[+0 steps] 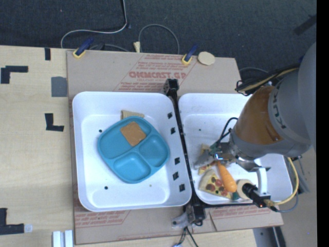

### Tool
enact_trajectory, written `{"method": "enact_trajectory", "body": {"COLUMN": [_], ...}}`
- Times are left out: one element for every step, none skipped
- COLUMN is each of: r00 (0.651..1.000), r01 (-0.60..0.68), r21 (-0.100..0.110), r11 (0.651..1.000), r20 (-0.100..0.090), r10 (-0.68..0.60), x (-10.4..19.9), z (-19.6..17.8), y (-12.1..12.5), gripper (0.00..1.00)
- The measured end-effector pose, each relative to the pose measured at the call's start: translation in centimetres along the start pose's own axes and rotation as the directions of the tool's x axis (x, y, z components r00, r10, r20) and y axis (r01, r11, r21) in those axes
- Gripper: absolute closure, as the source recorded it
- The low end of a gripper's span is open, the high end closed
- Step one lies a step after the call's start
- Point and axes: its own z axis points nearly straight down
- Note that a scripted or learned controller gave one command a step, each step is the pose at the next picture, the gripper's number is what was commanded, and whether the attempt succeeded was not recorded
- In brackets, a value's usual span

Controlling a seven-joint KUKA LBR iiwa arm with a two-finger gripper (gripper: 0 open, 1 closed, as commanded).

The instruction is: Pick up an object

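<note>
Orange carrot (225, 177) lengthwise toward the bin's near-right, beside the pizza slice (211, 183); fingers' (220, 156) state unclear

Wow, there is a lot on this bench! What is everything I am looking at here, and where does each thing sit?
Bins: two, white, side by side on the brown board.
Divided plate: one, blue, in the left bin.
Flat square piece: one, brown, on the plate's upper compartment.
Carrot: one, orange, in the right bin's lower part.
Pizza slice: one, yellow with red spots, left of the carrot.
Clamps: two, blue and yellow, on the board's far edge.
Arm: one, grey with orange band, over the right bin.
Gripper: one, just above the carrot.
</note>
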Motion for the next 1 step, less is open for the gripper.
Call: {"method": "enact_trajectory", "body": {"r00": [1.0], "r01": [0.0], "r21": [-0.005], "r11": [1.0], "r20": [0.001], "r10": [0.0], "x": [-0.01], "z": [-1.51], "y": [0.29], "gripper": [1.0]}}
